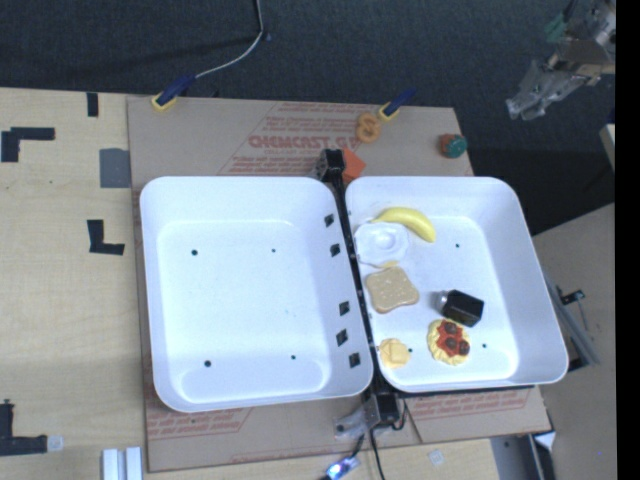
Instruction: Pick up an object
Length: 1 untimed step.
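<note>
Premises: I work in a robotics test lab, not a home or kitchen. My bench is bare plywood marked with black tape pieces. A printed cardboard sheet lies on it, fixed by yellow-and-blue clamps. Two shallow white bins sit side by side, joined by black clips. The food in the right bin is toy plastic: a banana, toast, a small pizza. A loose cable crosses dark carpet behind.
</note>
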Tool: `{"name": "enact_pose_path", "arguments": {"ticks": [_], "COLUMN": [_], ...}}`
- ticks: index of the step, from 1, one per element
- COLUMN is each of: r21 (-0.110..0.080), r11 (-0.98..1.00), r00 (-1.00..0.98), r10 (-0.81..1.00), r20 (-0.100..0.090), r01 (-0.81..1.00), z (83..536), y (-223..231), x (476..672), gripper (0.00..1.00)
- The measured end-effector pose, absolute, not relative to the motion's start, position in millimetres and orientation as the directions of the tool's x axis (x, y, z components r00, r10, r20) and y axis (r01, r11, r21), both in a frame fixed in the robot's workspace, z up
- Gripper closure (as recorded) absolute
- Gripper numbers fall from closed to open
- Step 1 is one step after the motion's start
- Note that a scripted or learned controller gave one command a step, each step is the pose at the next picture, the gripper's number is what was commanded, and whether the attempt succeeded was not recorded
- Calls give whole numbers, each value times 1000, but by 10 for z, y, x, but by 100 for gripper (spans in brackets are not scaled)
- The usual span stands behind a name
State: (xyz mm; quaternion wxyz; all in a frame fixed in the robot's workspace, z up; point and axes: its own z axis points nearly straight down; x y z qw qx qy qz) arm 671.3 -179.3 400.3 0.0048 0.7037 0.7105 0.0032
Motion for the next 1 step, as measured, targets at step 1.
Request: {"name": "enact_pose_path", "arguments": {"ticks": [1], "r21": [15], "r11": [7], "r00": [-7], "r10": [1000], "r20": [-5], "r01": [1000], "z": [5440], "y": [-1716], "x": [6697], "gripper": [100]}}
